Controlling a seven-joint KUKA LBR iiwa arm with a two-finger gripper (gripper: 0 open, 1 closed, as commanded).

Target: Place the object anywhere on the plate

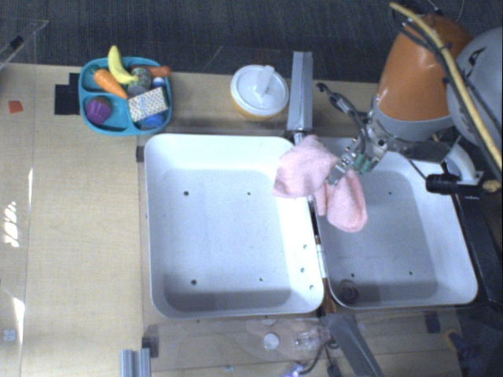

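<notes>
Over on the far left of the tabletop (71, 210), a blue tray (88, 118) is sitting with toy food in it: a banana (119, 67), a carrot (108, 83), something purple (98, 110) and a speckled block (149, 102). Moving right, a white lidded cup (259, 89) is standing just behind the bins. The left bin (220, 226) is lying wide and bare in front of it.

Now the action: a pink cloth (318, 181) is draping across the divider between the two bins, one lobe spilling onto the left bin's upper right corner, the other hanging down into the right bin (409, 250). My jaws (351, 166) are sitting right at the cloth's middle, where it is bunching up, and I'm judging they're pinching a fold of it, since the fabric is gathering around the tips.

It's looking soft and light, so weight is no worry; flop is. A limp cloth is going to trail and drag on the bin walls, and a thin pinch may be slipping off. Taking hold at the bunched middle, as I'm doing, seems the safest place, with plenty of fabric between the tips. No plain dinner plate is standing out to me; the blue tray is looking like the nearest candidate, well apart from here. Behind my wrist, the orange band (416, 69) of my arm is looming at the right.
</notes>
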